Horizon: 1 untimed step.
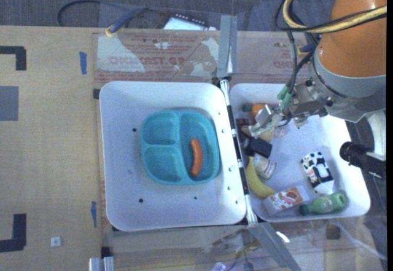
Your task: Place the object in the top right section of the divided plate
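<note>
On the left, the left bin [116,159] is holding a blue divided plate [180,147], and an orange sausage [196,157] is lying in the plate's long right-hand compartment, toward its near end. Nothing is sitting in the plate's two left sections. Moving right, the right bin [353,141] is carrying a jumble: a banana [258,181] along its left wall, a small carton [286,198], a green bottle [324,204] and a black-and-white cow toy [316,171]. The gripper [268,121] is hanging over the far-left part of this bin, above the clutter; how it is set, and whether it is gripping anything, cannot be told. The picking step seems to be in hand. Next, the arm needs a firm hold, then a carry leftward to the plate's far right section.
</note>
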Available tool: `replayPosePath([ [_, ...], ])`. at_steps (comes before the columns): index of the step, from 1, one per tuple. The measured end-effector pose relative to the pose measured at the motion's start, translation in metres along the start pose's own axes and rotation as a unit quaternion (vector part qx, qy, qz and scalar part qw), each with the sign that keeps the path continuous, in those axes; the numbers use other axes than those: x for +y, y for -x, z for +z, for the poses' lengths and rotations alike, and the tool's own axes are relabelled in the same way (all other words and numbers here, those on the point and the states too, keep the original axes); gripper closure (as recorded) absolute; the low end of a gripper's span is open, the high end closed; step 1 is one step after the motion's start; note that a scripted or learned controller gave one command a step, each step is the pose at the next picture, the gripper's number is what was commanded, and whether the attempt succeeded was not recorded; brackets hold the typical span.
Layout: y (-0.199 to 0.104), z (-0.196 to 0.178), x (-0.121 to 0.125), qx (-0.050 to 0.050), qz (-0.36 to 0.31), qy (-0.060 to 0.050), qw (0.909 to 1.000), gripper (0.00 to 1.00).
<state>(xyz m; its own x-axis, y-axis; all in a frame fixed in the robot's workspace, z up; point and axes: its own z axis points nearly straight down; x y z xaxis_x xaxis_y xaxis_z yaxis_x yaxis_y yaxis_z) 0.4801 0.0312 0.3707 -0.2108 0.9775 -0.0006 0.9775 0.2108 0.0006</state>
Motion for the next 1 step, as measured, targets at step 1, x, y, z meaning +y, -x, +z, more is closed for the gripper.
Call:
replayPosePath([
  [1,-0.0013,-0.0102,0.0014,-0.001,-0.002,0.001,1.0000,1.00],
])
